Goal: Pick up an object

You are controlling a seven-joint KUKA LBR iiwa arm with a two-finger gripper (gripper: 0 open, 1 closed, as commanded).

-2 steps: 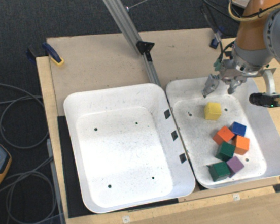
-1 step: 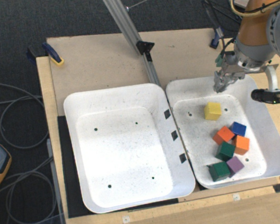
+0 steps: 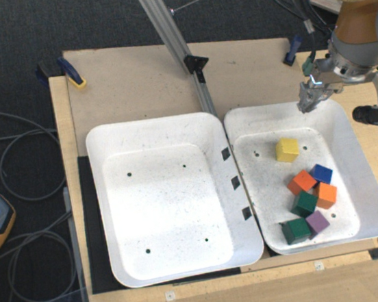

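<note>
The right bin (image 3: 341, 123) holds several small blocks. A yellow block (image 3: 287, 150) lies alone near the bin's middle. Below it cluster an orange block (image 3: 303, 181), a blue block (image 3: 322, 173), another orange block (image 3: 327, 195), a dark green block (image 3: 306, 202), a purple block (image 3: 317, 222) and a green block (image 3: 296, 230). My gripper (image 3: 307, 102) hangs over the bin's far rim, up and to the right of the yellow block. Nothing shows between its tips.
The left bin (image 3: 111, 191) sits beside the right one, with black clips (image 3: 235, 182) along the shared edge. A grey metal pole (image 3: 170, 35) slants down to the bench at the back. Blue clamps (image 3: 71, 71) (image 3: 292, 50) grip the board's far corners.
</note>
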